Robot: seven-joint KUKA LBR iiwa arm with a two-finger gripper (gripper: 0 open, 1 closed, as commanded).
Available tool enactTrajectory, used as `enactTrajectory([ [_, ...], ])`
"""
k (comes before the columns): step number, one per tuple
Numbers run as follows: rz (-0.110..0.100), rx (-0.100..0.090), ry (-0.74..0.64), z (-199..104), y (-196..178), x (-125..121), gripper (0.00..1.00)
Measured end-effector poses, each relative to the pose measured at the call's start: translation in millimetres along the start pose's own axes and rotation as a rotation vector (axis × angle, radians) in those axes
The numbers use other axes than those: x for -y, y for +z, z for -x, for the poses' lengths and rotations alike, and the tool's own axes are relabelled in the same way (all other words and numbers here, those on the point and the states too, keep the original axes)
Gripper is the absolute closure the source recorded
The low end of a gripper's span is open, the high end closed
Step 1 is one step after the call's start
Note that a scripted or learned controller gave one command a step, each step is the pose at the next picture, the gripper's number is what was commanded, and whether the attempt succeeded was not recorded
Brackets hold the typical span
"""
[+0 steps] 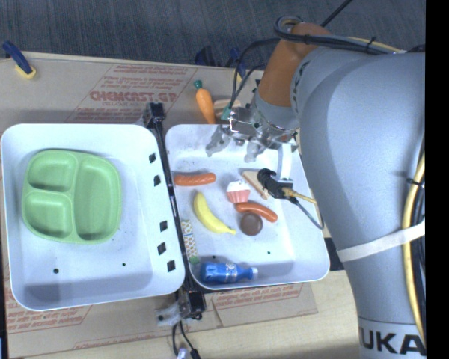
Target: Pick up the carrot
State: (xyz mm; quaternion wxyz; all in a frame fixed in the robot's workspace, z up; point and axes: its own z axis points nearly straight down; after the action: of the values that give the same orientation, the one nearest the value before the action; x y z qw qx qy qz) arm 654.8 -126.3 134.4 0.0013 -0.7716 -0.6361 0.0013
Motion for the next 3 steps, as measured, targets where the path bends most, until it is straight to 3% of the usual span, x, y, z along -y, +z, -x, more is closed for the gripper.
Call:
enactTrajectory([
  [1,-0.002,-0.001,0.342,13,28,-4,0.00],
  [2,-0.006,-0.001,0.334,12,18,-4,1.00],
  [3,0.000,-0.001,0.569,17,-102,23,1.00],
])
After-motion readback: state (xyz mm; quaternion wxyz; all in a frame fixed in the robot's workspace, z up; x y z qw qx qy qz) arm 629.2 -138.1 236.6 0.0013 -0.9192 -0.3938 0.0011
